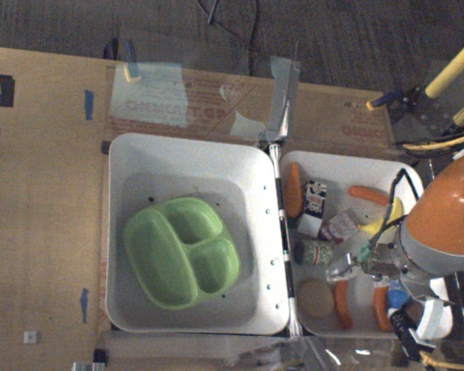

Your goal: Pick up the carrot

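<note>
The carrot point(294, 189), an orange tapered piece, lies lengthwise against the left wall of the right bin point(344, 163), toward its far end. My gripper point(346, 271) hangs low over the middle of that bin, below the grey wrist and the orange band. It is to the right of the carrot and nearer the front, well apart from it. It sits just above a reddish sausage point(341, 304) and beside a small can point(317, 252). Nothing shows between its tips.
The right bin also holds a small black-and-white carton point(316, 198), a second orange stick point(367, 194), a yellow banana point(393, 211), a brown disc point(316, 299) and another red piece point(380, 307). The left bin point(137, 151) holds a green divided plate point(181, 251).
</note>
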Available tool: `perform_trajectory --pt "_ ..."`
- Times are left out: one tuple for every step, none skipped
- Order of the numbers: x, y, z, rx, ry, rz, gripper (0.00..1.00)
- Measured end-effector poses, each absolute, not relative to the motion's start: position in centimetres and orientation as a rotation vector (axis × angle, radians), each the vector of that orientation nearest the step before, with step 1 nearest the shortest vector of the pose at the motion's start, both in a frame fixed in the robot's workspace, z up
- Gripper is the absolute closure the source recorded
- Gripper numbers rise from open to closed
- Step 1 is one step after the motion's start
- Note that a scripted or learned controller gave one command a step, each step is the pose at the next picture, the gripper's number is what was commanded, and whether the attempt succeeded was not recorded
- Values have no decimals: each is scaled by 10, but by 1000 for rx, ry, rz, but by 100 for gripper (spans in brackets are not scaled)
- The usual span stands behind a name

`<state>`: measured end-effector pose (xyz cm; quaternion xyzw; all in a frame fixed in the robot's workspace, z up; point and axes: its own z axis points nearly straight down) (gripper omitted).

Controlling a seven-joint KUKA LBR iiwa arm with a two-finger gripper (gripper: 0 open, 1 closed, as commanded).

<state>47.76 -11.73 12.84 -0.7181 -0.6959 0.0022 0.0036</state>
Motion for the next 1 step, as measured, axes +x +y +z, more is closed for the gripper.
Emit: perform_trajectory --pt "482 -185 85 -2318 -2121 -7 0"
